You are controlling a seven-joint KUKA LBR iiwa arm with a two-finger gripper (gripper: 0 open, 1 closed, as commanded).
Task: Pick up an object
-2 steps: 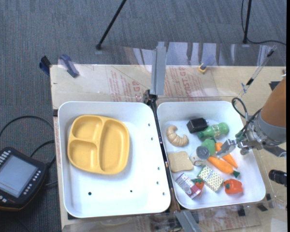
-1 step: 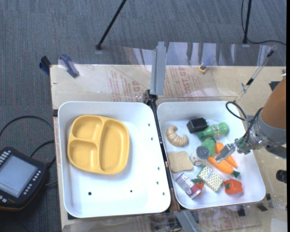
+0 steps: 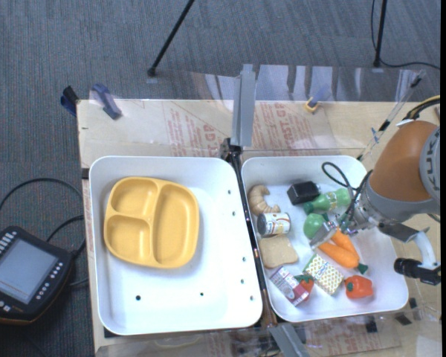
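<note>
The right bin (image 3: 379, 303) holds several small items: a croissant (image 3: 259, 197), a tin can (image 3: 273, 224), a slice of toast (image 3: 279, 253), a black block (image 3: 303, 192), a green bottle (image 3: 333, 199), a green pepper (image 3: 313, 224), a carrot (image 3: 342, 251), a red carton (image 3: 290, 285), a checkered packet (image 3: 325, 274) and an orange-red pepper (image 3: 359, 286). My gripper (image 3: 327, 233) reaches in from the right and is low over the spot between the green pepper and the carrot's upper end. Its tip sits close to both. The wrist hides part of the bin's right side.
The left bin (image 3: 171, 311) carries a yellow divided plate (image 3: 152, 222). A metal post (image 3: 243, 114) rises behind the wall between the bins. A teach pendant (image 3: 18, 270) lies on the floor at the left. A black cable (image 3: 336, 173) loops over the right bin's back.
</note>
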